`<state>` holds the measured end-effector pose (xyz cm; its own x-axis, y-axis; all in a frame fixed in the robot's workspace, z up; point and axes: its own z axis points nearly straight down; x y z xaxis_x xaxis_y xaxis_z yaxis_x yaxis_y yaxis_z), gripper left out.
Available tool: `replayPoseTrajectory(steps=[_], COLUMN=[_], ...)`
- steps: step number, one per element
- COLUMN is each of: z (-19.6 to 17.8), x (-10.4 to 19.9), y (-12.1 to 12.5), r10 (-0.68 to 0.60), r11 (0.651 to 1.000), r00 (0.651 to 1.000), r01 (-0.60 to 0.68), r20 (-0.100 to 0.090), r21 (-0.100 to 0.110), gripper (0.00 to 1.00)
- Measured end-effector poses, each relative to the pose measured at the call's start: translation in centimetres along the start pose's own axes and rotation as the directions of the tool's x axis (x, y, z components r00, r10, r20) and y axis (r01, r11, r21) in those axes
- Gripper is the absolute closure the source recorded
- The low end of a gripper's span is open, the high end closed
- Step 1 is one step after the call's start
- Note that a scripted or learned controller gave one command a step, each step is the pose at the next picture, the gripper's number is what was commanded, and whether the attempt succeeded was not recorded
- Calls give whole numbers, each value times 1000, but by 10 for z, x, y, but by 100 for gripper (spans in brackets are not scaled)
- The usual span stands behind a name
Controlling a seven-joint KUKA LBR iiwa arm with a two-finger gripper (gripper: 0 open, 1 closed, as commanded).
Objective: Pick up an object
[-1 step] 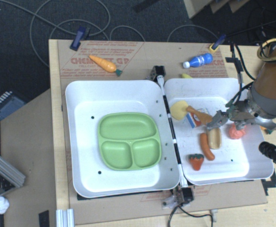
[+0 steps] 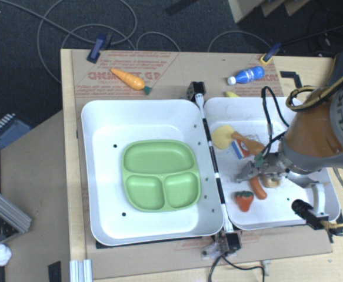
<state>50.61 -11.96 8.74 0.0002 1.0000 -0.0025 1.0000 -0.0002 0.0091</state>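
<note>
My gripper (image 2: 258, 174) is low inside the right bin (image 2: 327, 207), near its middle. Right beneath it lies a reddish-brown sausage (image 2: 258, 189), and a small tan piece (image 2: 271, 181) sits against the gripper's right side. A red strawberry with a green top (image 2: 245, 200) rests just left of the sausage. Further back in the bin are a pale yellow round thing (image 2: 222, 137) and an orange and blue item (image 2: 243, 145). Whether anything is gripped is hidden by the wrist.
The left bin (image 2: 100, 157) holds a green divided plate (image 2: 160, 175). Behind the bins, on the bench, lie a toy carrot (image 2: 130, 79), a blue and white bottle (image 2: 246, 75) and a blue clip (image 2: 97, 47). The arm's body covers the right bin's right side.
</note>
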Motion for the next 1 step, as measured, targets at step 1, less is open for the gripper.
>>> replayPoseTrajectory(steps=[1], z=[-13], x=[-3], y=[2], r10=[3], r11=[1000], r00=[1000], r01=[-3], r20=[9], r21=[-11], gripper=[100])
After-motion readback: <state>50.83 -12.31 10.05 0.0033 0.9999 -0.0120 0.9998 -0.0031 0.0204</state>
